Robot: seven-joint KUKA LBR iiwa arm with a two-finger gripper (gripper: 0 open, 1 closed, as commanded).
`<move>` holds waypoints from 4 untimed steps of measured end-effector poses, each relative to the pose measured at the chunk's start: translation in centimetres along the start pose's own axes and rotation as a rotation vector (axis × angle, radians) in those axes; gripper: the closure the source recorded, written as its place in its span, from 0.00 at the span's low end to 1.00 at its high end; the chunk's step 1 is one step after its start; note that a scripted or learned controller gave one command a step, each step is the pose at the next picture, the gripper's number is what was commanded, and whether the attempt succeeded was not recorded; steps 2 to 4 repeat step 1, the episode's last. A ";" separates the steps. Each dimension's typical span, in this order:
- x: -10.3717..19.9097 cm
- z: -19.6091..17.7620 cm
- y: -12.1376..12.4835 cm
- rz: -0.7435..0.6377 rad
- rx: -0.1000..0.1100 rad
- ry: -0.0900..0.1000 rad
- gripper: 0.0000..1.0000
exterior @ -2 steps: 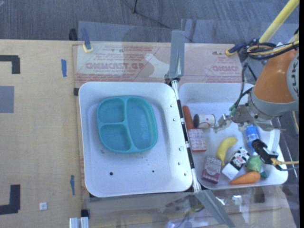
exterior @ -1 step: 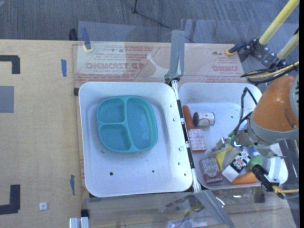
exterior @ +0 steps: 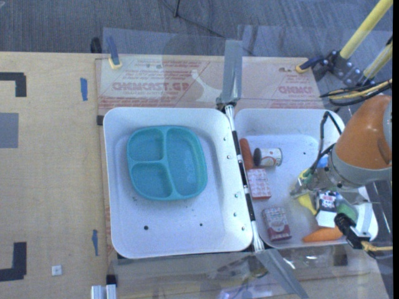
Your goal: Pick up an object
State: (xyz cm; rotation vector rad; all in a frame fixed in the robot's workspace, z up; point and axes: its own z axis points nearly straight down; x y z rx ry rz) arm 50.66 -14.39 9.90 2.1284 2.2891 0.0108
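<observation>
A: Start at the gripper (exterior: 310, 185). What are the fingers doing?

B: I cannot tell. It hangs low over the right bin (exterior: 293, 120), at about four o'clock from the bin's middle, and the metal there is a blur of grey. Whether it is parted, closed or has something caught in it is not readable.

A: What lies closest to it?

B: A yellow piece (exterior: 305, 202) sits just at its six o'clock, partly under the wrist. Further toward five o'clock lies an orange carrot (exterior: 323, 235) near the bin's lower wall, with a white and dark package (exterior: 326, 208) between them — its label is too small to read.

A: And the rest of that bin?

B: At nine o'clock from the gripper, a small red and white box (exterior: 259, 184) lies flat near the divider. Above it, toward ten o'clock, a little can (exterior: 270, 157) lies on its side, touching or just beside a red sausage-shaped thing (exterior: 246, 153). At seven o'clock is a dark red packet (exterior: 277, 223).

A: The left bin?

B: The left bin (exterior: 124, 229) holds a teal divided plate (exterior: 166, 162) with three compartments, nothing in them.

A: The arm?

B: The arm (exterior: 368, 143) enters from three o'clock, its orange band bulging over the bin's right rim — it hides that corner, and the frame edge cuts it off.
</observation>
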 end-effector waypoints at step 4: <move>5.7 -9.6 5.5 0.185 0.016 0.005 1.00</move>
